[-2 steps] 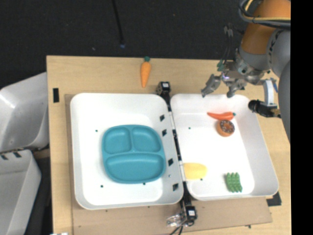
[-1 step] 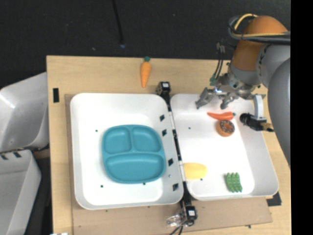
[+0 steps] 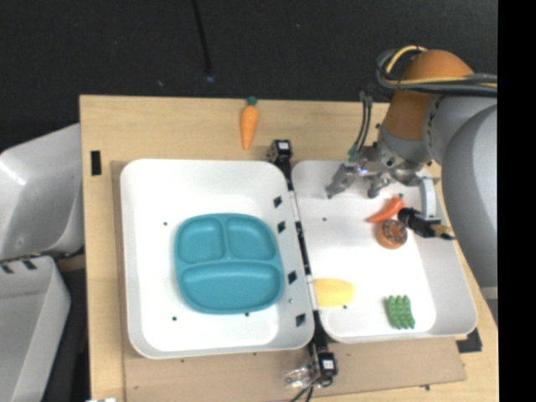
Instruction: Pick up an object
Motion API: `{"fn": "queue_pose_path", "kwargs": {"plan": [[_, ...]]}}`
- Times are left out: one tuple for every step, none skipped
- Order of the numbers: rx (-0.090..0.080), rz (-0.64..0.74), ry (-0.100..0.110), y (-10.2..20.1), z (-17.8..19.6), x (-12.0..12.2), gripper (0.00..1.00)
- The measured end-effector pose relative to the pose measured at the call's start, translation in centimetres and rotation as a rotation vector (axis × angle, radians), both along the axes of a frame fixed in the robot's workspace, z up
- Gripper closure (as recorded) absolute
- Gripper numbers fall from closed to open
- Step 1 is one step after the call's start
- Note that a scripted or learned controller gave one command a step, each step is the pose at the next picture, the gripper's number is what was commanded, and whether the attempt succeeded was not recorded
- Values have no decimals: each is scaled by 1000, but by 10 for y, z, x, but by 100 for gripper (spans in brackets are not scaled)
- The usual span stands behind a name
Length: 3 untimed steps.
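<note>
Over the back of the right bin (image 3: 444, 312) we see the gripper (image 3: 356, 179), hanging from the grey arm with its orange band (image 3: 419, 90); its two fingers (image 3: 338, 182) stand splayed apart, released, with nothing between them; they hover near the bin's far left corner, above bare white floor; we find the nearest objects just to the gripper's right: a red-orange pepper-like piece (image 3: 387, 209) lying tilted, and touching it, a small round brown item (image 3: 391, 234) beside a black fitting; we cannot tell what that round item is; nearer the front of the same bin lies a yellow lemon-like piece (image 3: 333, 291) against the left wall, and well apart from it a green ridged toy (image 3: 399, 311) near the front right; in the left bin (image 3: 138, 224) we see a teal divided plate (image 3: 228, 262) lying flat at the middle; a toy carrot (image 3: 249, 122) rests on the wooden bench (image 3: 167, 124) behind the bins, outside both
</note>
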<state>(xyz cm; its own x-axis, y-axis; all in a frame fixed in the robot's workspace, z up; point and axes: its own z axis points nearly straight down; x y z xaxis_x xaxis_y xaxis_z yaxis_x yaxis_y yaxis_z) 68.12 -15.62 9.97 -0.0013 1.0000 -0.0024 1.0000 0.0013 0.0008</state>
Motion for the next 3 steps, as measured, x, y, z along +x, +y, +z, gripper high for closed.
{"fn": "queue_pose_path", "kwargs": {"plan": [[-3,1,-4,-1,14,1,100],[1,-1,-6,2,75,-4,100],[0,1,-8,2,141,-1,100]]}}
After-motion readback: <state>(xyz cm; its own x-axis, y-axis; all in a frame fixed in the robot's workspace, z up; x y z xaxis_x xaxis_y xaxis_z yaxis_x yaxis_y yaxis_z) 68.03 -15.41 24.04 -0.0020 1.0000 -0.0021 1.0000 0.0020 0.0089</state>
